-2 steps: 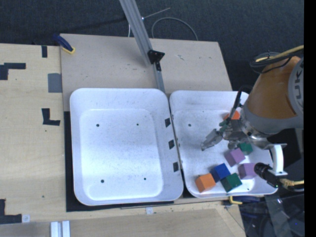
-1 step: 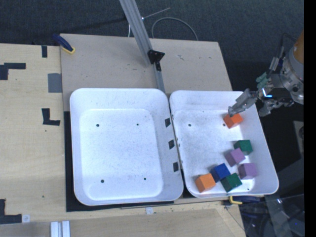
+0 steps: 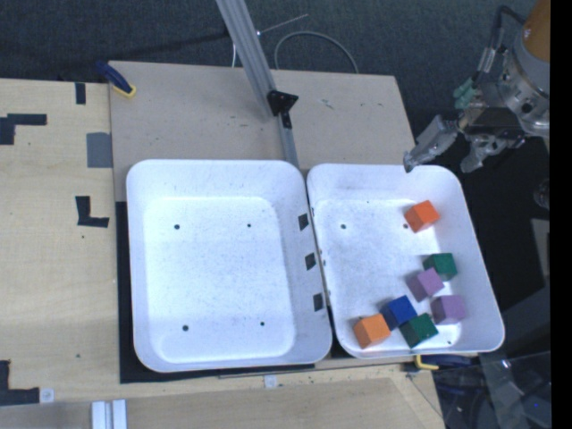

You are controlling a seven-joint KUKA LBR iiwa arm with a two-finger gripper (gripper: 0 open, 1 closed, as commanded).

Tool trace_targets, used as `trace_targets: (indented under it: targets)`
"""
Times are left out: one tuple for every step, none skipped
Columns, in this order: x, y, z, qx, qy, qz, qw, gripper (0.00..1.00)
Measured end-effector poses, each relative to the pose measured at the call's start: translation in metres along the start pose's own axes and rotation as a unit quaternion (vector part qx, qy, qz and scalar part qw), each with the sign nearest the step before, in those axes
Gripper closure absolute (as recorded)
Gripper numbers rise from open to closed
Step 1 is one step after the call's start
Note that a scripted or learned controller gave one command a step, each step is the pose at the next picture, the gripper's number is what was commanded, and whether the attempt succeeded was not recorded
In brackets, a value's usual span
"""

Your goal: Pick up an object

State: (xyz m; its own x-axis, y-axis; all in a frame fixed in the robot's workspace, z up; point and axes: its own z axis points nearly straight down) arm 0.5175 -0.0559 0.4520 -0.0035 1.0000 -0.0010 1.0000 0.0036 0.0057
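At two o'clock above the right bin [image 3: 474, 239], the tool [image 3: 444, 149] is held spread, grasping nothing; the orange cube [image 3: 422, 214] could be nudged aside if the descent is misaligned.

A grey pole [image 3: 248, 47] slants over the bench [image 3: 54, 239] toward the bins, a thin wire [image 3: 313, 38] loops behind it, and a blue-yellow clamp [image 3: 116, 77] sits far left.

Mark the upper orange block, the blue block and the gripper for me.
upper orange block [image 3: 422, 214], camera view, its top face.
blue block [image 3: 399, 310], camera view, its top face.
gripper [image 3: 444, 154], camera view, midway between its fingertips.
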Motion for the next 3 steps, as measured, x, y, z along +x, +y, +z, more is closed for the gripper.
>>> trace_targets:
  targets:
    - [-0.061,0.022,0.001,0.003,-0.001,0.004,1.0000,0.00]
    - [0.002,0.094,0.098,0.006,0.001,-0.001,1.0000,0.00]
    - [0.101,0.102,0.167,0.007,0.001,-0.002,1.0000,0.00]
